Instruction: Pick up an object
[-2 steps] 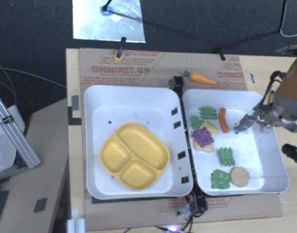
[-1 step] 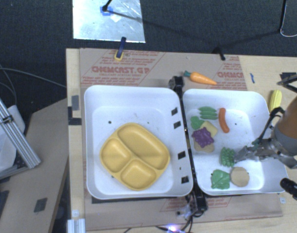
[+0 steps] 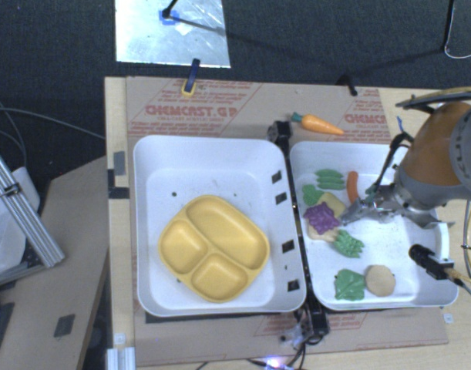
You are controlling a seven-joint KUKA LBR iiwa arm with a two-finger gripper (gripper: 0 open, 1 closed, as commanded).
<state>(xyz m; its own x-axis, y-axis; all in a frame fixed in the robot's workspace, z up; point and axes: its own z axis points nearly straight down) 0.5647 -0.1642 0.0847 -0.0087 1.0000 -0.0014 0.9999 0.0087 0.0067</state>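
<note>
My gripper (image 3: 355,212) is low in the right bin (image 3: 397,156), reaching in from the right. It sits just right of a purple toy vegetable (image 3: 321,217) lying on a cream slice (image 3: 333,204). A green broccoli piece (image 3: 348,243) is just below it and a small red-orange sausage (image 3: 352,185) just above. Also in this bin are a green pea pod (image 3: 328,179), a green leaf piece (image 3: 311,195), another green leafy piece (image 3: 349,284) and a tan round piece (image 3: 380,280). I see nothing held in the gripper.
The left bin (image 3: 166,156) holds a yellow divided plate (image 3: 212,247). A toy carrot (image 3: 318,124) lies on the cardboard behind the bins. A blue and yellow clip (image 3: 191,78) sits at the board's far edge. A metal frame (image 3: 19,206) stands at the left.
</note>
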